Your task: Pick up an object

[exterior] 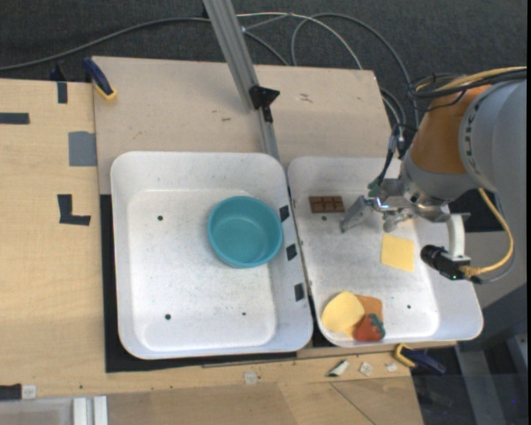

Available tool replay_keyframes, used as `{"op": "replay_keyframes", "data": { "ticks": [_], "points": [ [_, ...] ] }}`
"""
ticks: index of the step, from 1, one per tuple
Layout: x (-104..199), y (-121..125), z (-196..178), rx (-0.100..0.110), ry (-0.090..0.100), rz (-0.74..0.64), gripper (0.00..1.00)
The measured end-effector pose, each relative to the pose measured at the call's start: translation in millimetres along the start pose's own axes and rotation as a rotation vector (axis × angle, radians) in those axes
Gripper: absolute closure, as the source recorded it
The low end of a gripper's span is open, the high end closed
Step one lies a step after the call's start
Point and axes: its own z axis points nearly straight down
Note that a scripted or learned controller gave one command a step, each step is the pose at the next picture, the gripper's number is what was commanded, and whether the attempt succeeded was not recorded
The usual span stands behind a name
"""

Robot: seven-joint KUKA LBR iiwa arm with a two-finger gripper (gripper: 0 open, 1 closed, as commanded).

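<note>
The gripper (pixel 369 213) hangs with its 2 fingers spread wide and empty, the flat pale-yellow square block (pixel 398 253) lying just beside and below-right of them.

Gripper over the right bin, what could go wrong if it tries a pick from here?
1. The gripper sits between the brown bar and the yellow square, over neither, so closing here may catch nothing.
2. The square lies flat on the bin floor; fingers may slide over it.
3. The yellow round piece and the orange and red bits touch near the bin's front wall, so a grab there could take several or hit the wall.
</note>
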Motion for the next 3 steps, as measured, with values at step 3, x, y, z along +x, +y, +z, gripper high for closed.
{"op": "replay_keyframes", "data": {
  "ticks": [3],
  "points": [
    [3, 7, -124, -0.011, -0.002, 0.0, 1.0]
  ]
}}
